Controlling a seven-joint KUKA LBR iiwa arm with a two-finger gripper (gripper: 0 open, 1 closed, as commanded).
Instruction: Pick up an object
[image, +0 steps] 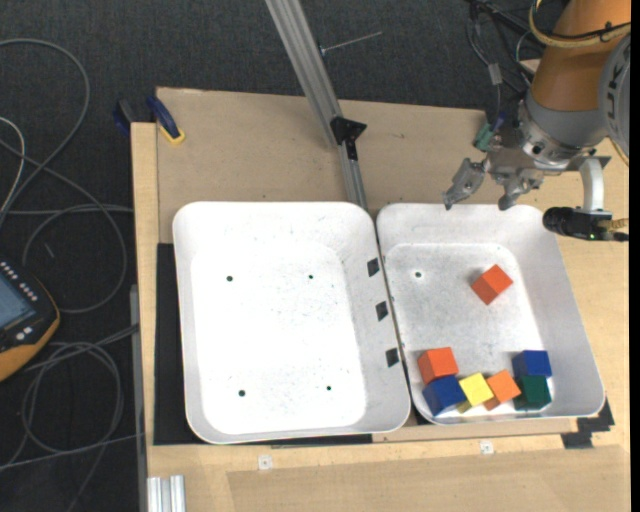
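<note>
My gripper (482, 193) hangs open above the far rim of the right bin (570, 300), with nothing between its fingers. An orange block (491, 284) lies alone in the middle of that bin, below and slightly right of the gripper. Along the bin's near edge sits a cluster: an orange block (436, 363), a blue block (443, 393), a yellow block (475, 388), a small orange block (503, 385), a blue block (532, 363) and a green block (534, 392).
The left bin (200, 300) lies beside the right one. A slanted metal rail (318, 90) crosses the bench behind the bins. Cables and a handheld pendant (20, 315) lie on the floor at left.
</note>
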